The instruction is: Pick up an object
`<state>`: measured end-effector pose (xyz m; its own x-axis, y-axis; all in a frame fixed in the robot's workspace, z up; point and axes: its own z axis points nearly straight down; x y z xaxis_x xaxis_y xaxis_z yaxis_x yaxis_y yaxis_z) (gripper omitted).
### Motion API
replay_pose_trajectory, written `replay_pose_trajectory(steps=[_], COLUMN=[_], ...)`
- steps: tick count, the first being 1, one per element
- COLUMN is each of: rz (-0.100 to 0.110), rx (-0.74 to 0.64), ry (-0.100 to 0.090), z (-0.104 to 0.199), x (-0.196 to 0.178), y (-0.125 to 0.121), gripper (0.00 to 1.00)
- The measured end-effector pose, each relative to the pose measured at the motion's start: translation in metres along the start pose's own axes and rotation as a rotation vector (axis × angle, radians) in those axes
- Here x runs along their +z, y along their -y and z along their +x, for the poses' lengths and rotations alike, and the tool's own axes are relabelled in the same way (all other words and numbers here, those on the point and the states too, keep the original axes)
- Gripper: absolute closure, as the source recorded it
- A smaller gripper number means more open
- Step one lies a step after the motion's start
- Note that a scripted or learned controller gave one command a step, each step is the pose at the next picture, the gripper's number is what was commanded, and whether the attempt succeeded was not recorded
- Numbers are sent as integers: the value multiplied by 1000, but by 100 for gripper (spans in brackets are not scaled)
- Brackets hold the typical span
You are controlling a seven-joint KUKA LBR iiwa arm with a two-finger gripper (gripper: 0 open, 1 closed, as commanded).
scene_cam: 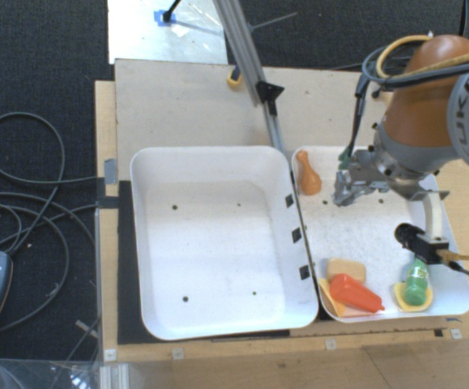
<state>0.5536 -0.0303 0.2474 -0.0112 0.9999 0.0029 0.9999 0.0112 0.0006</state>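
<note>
My gripper [346, 193] hangs over the back part of the right bin [380, 225], its dark fingers pointing down toward the bin floor. Nothing shows between them. An orange drumstick-shaped toy [307, 175] lies just to the gripper's left, against the bin's back left corner. At the front of the same bin lie a red-orange pepper-like piece [354, 293], a tan block [347, 269] behind it, and a green bottle [415, 282] on a yellow piece at the front right.
The left bin [218, 241] sits beside the right one, sharing a divider edge [296, 225]. A slanted metal pole [246, 47] crosses the back of the bench. A black cable fitting [416, 240] hangs off the arm over the right bin.
</note>
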Motion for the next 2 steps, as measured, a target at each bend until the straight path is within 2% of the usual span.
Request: replay_pose_trajectory(steps=[2], rz=[-2], rx=[1], ry=[1], z=[95], x=[18], y=[-27], gripper=[100])
